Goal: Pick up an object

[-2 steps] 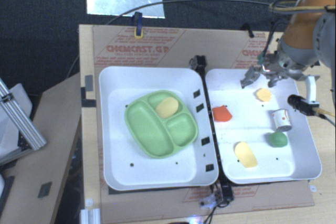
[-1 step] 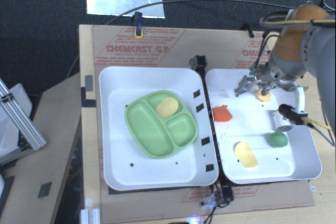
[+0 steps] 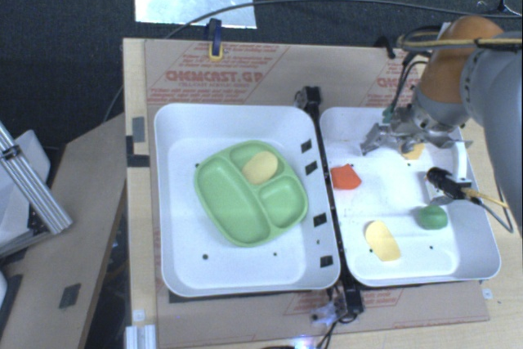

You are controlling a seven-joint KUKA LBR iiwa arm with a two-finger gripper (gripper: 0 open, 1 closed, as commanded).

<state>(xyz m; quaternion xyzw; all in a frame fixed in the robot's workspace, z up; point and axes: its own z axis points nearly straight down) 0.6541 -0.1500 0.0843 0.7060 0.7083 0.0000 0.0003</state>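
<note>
My gripper (image 3: 391, 136) hangs low over the far part of the right bin (image 3: 474, 266), reaching in from the right under the orange wrist band. A small pale yellow piece (image 3: 415, 149) peeks out just beside it, partly hidden by the gripper body. In the same bin lie a red-orange object (image 3: 346, 177) near the left wall, a yellow oblong object (image 3: 382, 241) at the front, and a green rounded object (image 3: 431, 217) to the right. The gripper is well apart from these three.
The left bin (image 3: 176, 257) holds a green divided plate (image 3: 233, 208) with a yellow object (image 3: 261, 167) in its far compartment. A black divider with clips (image 3: 321, 176) runs between the bins. A black fitting with a yellow cable (image 3: 448, 181) hangs off the arm above the green object.
</note>
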